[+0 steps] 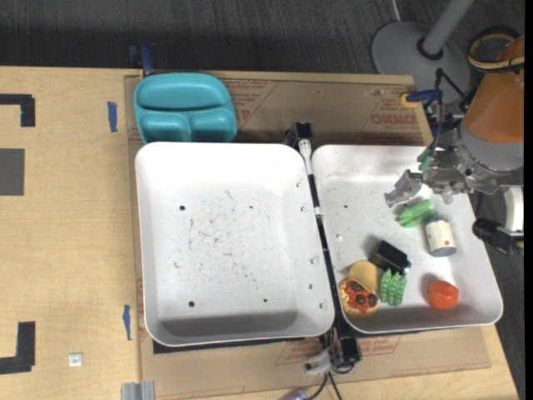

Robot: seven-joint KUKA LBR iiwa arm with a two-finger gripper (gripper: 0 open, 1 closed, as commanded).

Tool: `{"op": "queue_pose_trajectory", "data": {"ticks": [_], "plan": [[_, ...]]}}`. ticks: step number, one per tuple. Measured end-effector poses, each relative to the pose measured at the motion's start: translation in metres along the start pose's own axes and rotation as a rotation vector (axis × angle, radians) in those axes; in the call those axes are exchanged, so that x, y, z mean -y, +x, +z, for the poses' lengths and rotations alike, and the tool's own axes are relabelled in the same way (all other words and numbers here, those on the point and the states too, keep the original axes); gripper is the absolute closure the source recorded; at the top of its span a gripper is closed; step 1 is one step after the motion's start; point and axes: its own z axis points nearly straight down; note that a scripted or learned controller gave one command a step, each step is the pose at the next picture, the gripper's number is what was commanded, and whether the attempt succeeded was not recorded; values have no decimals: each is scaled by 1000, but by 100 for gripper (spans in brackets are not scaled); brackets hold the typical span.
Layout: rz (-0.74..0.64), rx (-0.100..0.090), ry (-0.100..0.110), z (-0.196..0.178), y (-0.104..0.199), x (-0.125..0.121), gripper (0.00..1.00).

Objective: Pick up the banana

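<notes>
Banana (361,274), if I'm reading it right, is the stubby yellow curved thing near the front left corner of the right shallow white bin (354,169), close to the divide between the two bins. A small red-and-black item (358,299) sits right up against its front side, touching it. Just to its right is a bumpy green plastic toy (392,288), and a little black block (390,257) lies just behind that. Further right, near the bin's front right corner, there's an orange-red ball-shaped thing (442,294). Behind those, a white cylinder with a label (439,236) lies on its side, and a bright green piece (414,215) lies just behind it and to the left. The grey claw (406,188) hangs right over that green piece, well apart from the banana, and honestly I can't tell whether it's wide or narrow from this angle. The left white bin (221,240) is just speckled with marks. Behind it on the tan cardboard-covered bench (67,223) sits a teal divided plastic tray (185,107).
</notes>
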Motion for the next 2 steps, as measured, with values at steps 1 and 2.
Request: {"op": "queue_pose_trajectory", "data": {"ticks": [1,2], "plan": [[223,0,-4,112,15,50,0],[42,0,-3,113,44,94,0]]}}
